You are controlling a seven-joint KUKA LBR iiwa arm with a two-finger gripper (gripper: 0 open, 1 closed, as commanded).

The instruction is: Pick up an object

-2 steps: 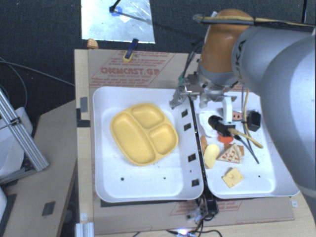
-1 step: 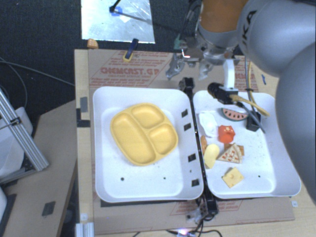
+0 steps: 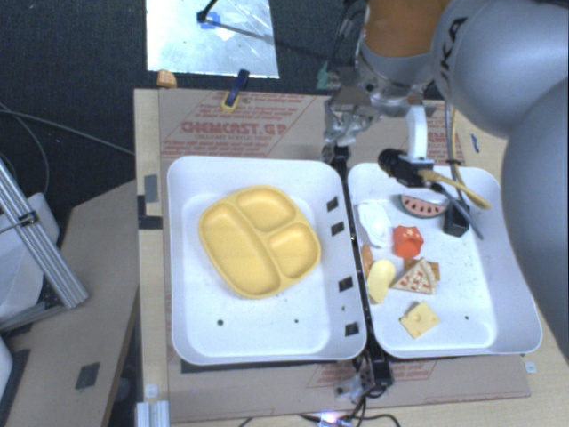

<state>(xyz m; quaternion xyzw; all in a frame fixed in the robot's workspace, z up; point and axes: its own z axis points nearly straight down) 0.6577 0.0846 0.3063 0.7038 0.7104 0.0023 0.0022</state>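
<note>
My gripper (image 3: pixel 337 146) hangs over the far end of the divider between the two bins, with nothing seen in it. The right bin (image 3: pixel 498 327) holds several toy foods. They are a white piece (image 3: pixel 374 222), a red pepper (image 3: pixel 407 241), a watermelon slice (image 3: pixel 422 206), a pale yellow fruit (image 3: pixel 380 280), a pizza slice (image 3: pixel 416 278) and a cheese wedge (image 3: pixel 419 318). All of them lie nearer the camera than the gripper and to its right.
A yellow divided plate (image 3: pixel 259 239) lies in the left bin (image 3: pixel 191 327). A small black block (image 3: pixel 455 221) sits near the watermelon slice. The arm's large grey body covers the upper right. Cardboard (image 3: pixel 249 123) and a foil sheet (image 3: pixel 212 25) lie beyond the bins.
</note>
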